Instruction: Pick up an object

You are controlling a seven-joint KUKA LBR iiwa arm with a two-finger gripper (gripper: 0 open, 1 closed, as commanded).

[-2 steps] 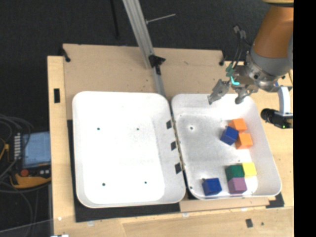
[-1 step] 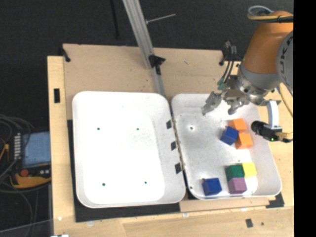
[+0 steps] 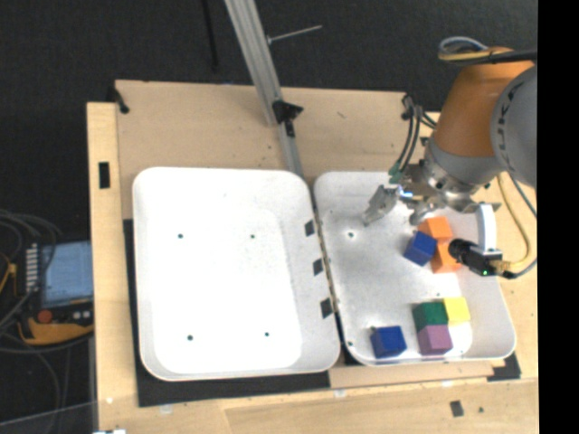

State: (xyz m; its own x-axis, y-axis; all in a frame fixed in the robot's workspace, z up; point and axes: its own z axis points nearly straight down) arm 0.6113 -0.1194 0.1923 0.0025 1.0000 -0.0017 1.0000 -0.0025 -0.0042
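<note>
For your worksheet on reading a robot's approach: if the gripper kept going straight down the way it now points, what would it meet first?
Probably the bare white floor of the right bin. The gripper hangs over its upper left part, apart from the blue block and orange block to its right. Depth is hard to judge from this slanted view.

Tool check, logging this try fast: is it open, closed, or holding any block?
Tool: over the right bin, nothing seen between its fingers; open or closed cannot be told.

orange block half under the wrist — arm cut at right edge
</note>
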